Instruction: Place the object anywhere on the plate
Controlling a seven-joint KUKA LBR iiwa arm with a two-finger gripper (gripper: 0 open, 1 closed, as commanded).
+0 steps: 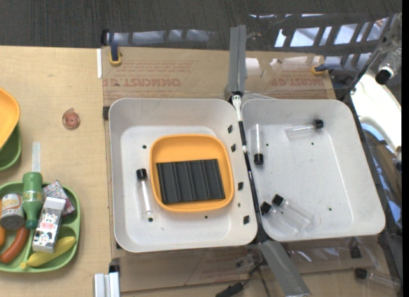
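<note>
An orange plate [189, 144] with rounded corners lies in the middle of the left bin [128, 228]. A dark grey ridged block [192, 182] rests flat on the plate and covers most of its centre. Left of the plate, a clear vial with a black cap [145, 195] lies on the bin floor, apart from the rim. The right bin [332, 181] holds more clear black-capped vials. One vial [256, 141] lies along its left wall, another [300, 129] near the back, and a cluster [285, 211] sits at the front left corner.
On the wooden table at the left stands a green tray [67, 251] of toy food and bottles. An orange bowl [6, 120] sits at the left edge, with a small pink disc [71, 119] near it. Brown cardboard lies under and behind the bins. A metal frame stands at the back right.
</note>
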